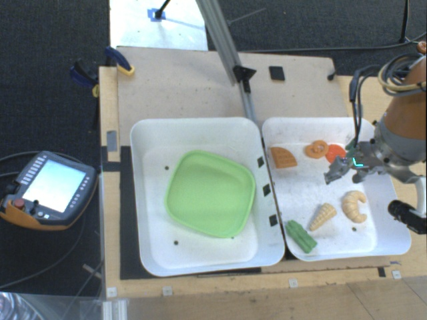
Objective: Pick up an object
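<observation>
A robotics lab: teach pendant (47, 191) (screen lit) beside the bench (187, 92), two white bins (143, 145).

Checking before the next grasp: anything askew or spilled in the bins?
Nothing spilled. The green plate lies skewed in the left bin; the green toy rests against the right bin front-left wall. The gripper hovers over the toys.

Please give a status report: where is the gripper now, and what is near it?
Gripper over right bin, nothing seen between fingers. Red piece and orange piece just beside it. Croissant, cone lie apart, unobstructed.
</observation>
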Controlling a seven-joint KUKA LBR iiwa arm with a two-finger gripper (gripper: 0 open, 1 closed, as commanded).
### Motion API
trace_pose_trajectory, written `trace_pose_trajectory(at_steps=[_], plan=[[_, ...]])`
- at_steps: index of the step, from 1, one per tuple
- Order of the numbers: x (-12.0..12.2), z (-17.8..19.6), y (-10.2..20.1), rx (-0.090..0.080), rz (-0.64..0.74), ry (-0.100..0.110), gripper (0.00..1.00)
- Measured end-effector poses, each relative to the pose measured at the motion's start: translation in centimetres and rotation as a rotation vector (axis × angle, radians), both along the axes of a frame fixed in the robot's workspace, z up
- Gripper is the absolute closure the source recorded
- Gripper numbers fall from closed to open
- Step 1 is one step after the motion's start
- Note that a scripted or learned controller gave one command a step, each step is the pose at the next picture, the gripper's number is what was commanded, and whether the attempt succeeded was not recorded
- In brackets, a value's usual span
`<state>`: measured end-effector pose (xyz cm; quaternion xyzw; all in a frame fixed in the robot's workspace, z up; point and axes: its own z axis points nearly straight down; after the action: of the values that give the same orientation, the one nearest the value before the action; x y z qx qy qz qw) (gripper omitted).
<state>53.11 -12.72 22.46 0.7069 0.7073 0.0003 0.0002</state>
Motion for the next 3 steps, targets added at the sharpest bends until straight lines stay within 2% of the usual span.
trace_pose_trajectory(at_steps=[1,3], plan=[[0.0,0.0,0.0,0.0,0.0,0.0,0.0],[-1.6,-11.0,-0.2,0.001,-0.001,0.005,0.0]])
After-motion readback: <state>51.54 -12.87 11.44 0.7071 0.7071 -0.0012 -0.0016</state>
